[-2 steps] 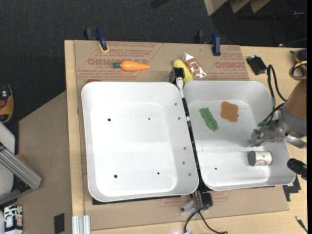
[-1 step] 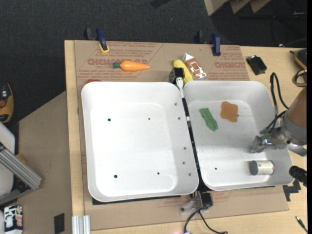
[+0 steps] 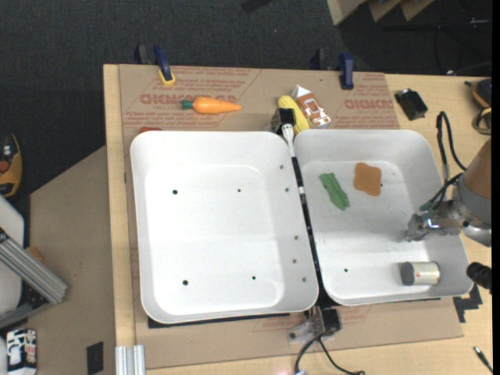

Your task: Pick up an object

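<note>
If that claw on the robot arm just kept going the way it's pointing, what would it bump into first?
Probably the bare white floor of the right bin: the gripper points down and left there. The silver cylinder lies nearer the camera, off that line, though depth is unclear.

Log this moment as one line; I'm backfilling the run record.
phase: approach | gripper: low in right bin, holding nothing seen | nearest: grey cylinder | also in bin: green piece, brown piece

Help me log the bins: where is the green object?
The green object lies in the right bin, upper left part, just left of the brown object.
</note>
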Robot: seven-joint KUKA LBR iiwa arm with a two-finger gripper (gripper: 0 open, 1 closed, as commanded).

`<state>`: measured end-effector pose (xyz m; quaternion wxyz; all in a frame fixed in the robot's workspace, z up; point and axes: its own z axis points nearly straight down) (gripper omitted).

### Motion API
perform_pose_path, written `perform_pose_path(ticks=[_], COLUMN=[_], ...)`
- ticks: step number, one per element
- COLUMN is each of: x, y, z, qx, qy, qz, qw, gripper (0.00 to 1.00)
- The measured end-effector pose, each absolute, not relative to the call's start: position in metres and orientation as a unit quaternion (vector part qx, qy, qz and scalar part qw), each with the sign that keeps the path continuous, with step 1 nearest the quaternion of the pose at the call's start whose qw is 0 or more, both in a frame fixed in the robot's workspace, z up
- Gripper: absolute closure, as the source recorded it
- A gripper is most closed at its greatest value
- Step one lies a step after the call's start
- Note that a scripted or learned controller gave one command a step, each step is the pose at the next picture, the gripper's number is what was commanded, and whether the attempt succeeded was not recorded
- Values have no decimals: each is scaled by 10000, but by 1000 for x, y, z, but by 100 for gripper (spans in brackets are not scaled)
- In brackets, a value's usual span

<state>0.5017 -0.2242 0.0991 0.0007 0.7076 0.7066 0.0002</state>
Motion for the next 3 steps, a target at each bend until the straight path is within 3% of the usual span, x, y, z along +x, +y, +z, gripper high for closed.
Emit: perform_pose_path(ticks=[1,2,3], x=[502,478,480], y=[-224,-223,-224], z=[109,96,134], qx=[7079,7074,7070], qy=[7063,7069,7072], qz=[6,-3,5], qw=[23,-17,27], gripper=[100,100,100])
